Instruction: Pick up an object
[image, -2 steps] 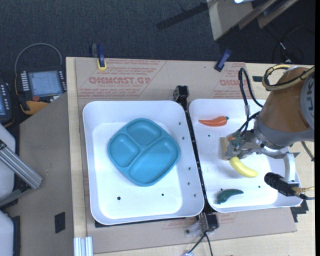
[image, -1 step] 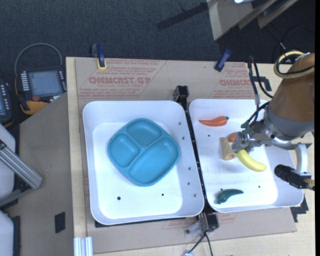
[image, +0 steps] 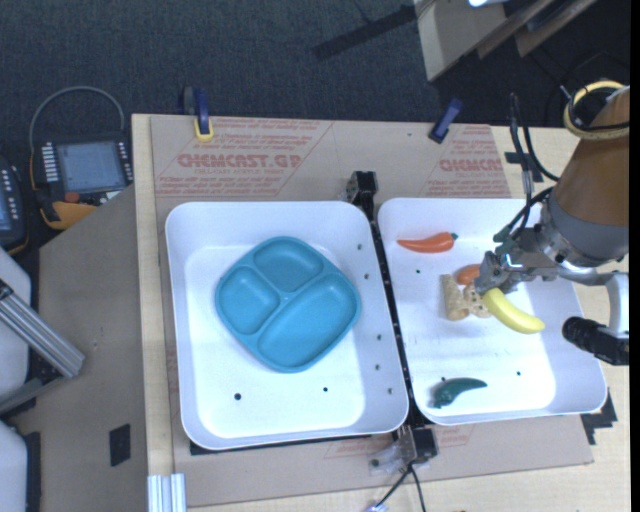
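The grey KUKA arm with its orange wrist band is seen reaching in from the right over the right-hand shallow white bin (image: 560, 395), with its 2-finger gripper (image: 494, 282) lowered among a small cluster of toy foods. The curved yellow plastic banana (image: 512, 312) is found just below and slightly right of the gripper tip, its upper end touching or nearly touching the tool; its long axis is laid diagonally, from upper left near the gripper to lower right. A tan, blocky bread-like piece (image: 459, 300) is seen just to the left of the gripper, with a small orange object (image: 467, 273) partly hidden beside it. Whether the fingers are spread or closed cannot be told from this slanted view, and nothing is shown clearly between them, so no grasp can be claimed. It is judged that a pick of the banana would call for a short shift toward the lower right and a grip taken across its narrow width, not along its length. An orange-red toy chilli pepper (image: 426, 242) is set apart near the bin's top, and a dark teal toy pepper (image: 456, 390) near its lower edge. In the left-hand white bin (image: 200, 400), 1 blue 3-compartment plastic plate (image: 288, 302) is left untouched.
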